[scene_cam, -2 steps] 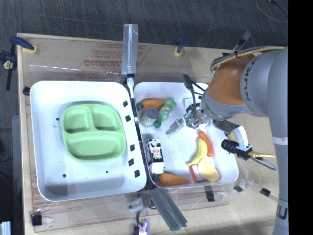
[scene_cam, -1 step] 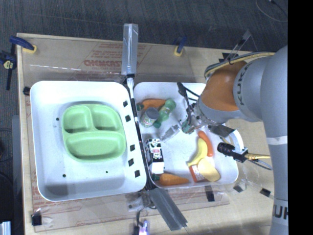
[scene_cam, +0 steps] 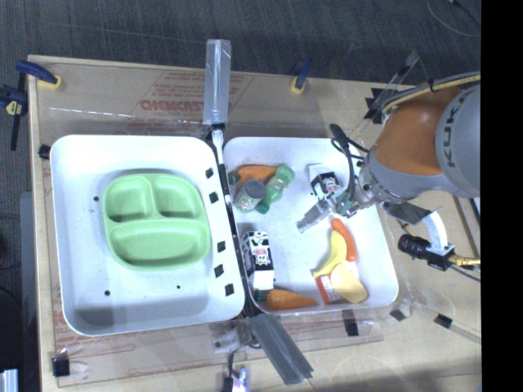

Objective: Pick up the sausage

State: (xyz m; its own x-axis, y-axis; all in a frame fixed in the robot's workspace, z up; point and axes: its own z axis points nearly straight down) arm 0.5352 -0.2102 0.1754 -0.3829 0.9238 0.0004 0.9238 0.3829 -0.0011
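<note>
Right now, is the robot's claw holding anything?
Gripper: open, holding nothing, over the right bin, just left of the sausage.

Even, fairly bright light fell from overhead. The white bins [scene_cam: 82, 300] were near overexposed, their rims glaring. A soft grey shadow pooled in the left bin's near corner. The picture was slightly soft and grainy, and the dark floor [scene_cam: 245, 15] beyond the surface [scene_cam: 122, 88] looked noisy.
</note>
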